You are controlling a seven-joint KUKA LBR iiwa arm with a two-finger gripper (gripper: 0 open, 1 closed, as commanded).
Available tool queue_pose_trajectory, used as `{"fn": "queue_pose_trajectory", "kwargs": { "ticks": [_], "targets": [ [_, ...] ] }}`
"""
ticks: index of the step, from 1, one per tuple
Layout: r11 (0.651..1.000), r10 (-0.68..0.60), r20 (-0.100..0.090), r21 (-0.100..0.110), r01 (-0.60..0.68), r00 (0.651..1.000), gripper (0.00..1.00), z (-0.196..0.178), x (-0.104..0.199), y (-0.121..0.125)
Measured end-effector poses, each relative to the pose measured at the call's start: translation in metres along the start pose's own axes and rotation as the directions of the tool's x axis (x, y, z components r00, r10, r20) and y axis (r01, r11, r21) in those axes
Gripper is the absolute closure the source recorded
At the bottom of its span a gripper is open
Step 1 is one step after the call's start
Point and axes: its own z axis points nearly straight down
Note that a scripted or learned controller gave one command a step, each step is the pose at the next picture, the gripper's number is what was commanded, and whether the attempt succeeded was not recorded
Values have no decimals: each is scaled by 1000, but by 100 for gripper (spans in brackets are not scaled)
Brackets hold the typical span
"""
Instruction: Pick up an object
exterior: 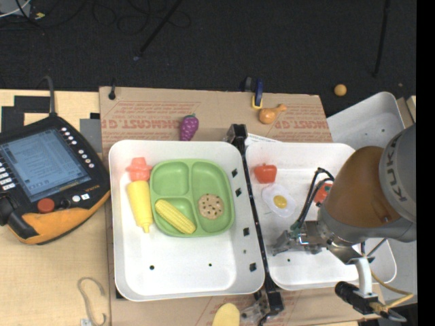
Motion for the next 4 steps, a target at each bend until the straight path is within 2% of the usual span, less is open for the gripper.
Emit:
{"fn": "queue_pose_trajectory", "kwargs": {
  "ticks": [1, 2, 4],
  "targets": [
    [1000, -1, 1, -5, 1, 1000, 0, 17, 2, 0],
    [1000, 6, 0, -6, -6, 1000, 100, 5, 0, 0],
    [1000, 1, 3, -13, -1, 1000, 100, -114, -5, 9]
  ]
}}
